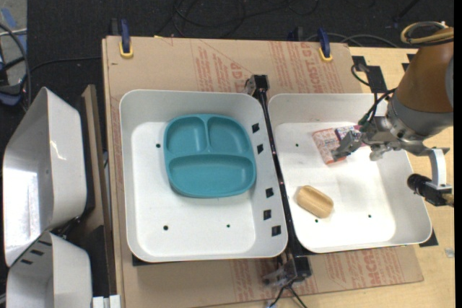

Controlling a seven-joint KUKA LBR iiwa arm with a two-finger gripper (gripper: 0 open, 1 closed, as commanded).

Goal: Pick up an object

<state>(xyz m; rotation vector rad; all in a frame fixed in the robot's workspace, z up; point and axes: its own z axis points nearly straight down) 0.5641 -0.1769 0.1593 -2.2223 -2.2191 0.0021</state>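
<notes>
A crinkled, glossy packet (331, 143) lies far in the right bin (411, 231), the gripper (351, 141) at its right edge; finger spread cannot be told. A rounded tan block (315, 201) sits nearer, and a smooth teal divided plate (210, 156) fills the left bin (144, 227).

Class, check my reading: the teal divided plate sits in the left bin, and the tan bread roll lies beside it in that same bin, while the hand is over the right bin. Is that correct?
One detail is wrong. The camera view shows the tan bread roll in the right bin, not beside the teal divided plate in the left bin. The rest stands: the hand is over the right bin, by a small packet.
</notes>
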